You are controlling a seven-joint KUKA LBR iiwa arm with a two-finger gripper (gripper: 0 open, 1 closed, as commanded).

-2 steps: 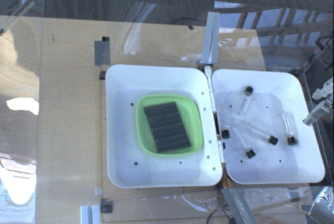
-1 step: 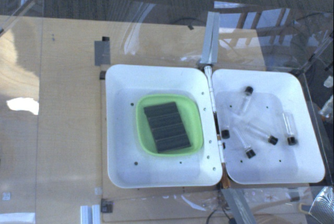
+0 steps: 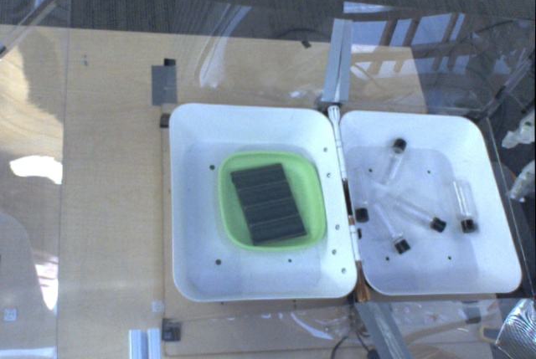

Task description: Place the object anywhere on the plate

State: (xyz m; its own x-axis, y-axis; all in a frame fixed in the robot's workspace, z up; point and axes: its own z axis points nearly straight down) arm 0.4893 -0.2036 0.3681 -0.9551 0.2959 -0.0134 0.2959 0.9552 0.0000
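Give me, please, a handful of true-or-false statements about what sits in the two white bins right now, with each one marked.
1. A green plate sits in the left bin. True.
2. A dark ridged block lies on the plate. True.
3. The clear tubes lie on the plate. False: the tubes, with their black caps, lie scattered in the right bin.
4. The two bins stand far apart. False: they sit side by side, meeting along a central seam.
5. The block stands upright on one end. False: it lies flat, turned at a slant to the plate's edges.
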